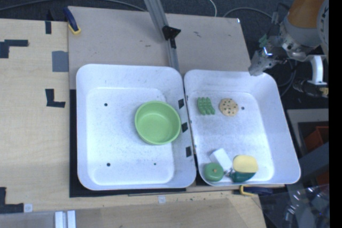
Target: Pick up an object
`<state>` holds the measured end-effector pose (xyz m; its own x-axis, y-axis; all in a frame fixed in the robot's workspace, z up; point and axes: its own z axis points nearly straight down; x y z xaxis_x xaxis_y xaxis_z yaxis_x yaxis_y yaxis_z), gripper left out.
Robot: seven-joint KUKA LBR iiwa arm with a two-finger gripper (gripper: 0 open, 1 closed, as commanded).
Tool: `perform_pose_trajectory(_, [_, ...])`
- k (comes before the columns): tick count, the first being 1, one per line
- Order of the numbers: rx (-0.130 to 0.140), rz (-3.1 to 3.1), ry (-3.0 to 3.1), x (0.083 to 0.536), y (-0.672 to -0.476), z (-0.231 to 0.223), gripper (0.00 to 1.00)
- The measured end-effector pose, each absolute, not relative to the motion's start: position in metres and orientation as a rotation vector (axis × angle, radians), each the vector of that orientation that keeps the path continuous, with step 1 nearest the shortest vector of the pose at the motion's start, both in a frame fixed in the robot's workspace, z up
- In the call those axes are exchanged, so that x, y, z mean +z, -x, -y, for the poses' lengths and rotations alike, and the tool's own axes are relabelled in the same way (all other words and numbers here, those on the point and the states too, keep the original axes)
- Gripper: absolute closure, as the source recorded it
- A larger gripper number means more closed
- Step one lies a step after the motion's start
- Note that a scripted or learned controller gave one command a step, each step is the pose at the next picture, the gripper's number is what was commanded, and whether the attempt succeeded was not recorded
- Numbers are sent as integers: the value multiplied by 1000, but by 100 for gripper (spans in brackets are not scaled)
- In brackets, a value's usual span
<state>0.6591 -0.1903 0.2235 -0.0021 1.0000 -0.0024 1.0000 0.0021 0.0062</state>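
Pale table (123,40) carries two white bins; your pincer (258,65) hangs over the right bin's (278,131) far corner, its opening impossible to judge. Nearest candidates, cookie (228,107) and green piece (205,105), lie below-left, spaced for clean grasps.

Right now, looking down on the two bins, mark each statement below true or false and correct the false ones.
1. The green bowl sits in the left bin. True.
2. The cookie lies in the left bin. False: it lies in the right bin.
3. The gripper is above the bowl. False: it hangs by the right bin's far right corner.
4. The small green ridged piece lies left of the cookie. True.
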Motion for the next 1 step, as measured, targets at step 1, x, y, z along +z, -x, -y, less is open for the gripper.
perform_pose_trajectory(1, [0, -2223, -2219, 233, -660, 190, 100])
